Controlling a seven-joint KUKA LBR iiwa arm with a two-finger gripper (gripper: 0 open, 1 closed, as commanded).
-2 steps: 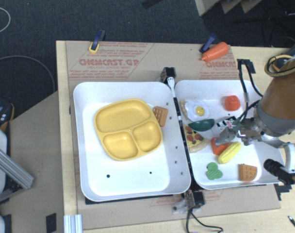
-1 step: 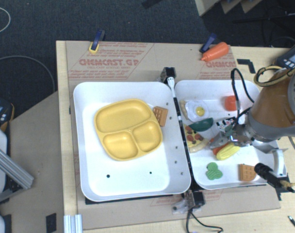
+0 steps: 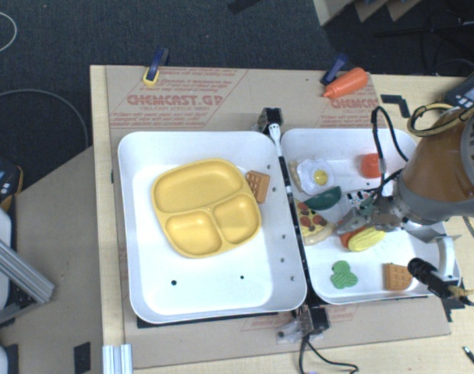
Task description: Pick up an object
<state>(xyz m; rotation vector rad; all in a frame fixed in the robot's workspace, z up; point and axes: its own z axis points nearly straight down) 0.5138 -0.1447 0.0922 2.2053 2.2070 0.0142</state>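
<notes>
Open floor below yellow plate (image 3: pixel 206 207)

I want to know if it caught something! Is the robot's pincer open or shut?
Pincer: cannot be told; it sits low over the yellow corn in the right bin.

Bench (image 3: pixel 221 92) bears 2 white bins (image 3: pixel 143 271) side by side.

One fixed camera looks down at a slant from above on both white bins (image 3: pixel 136 209).
</notes>
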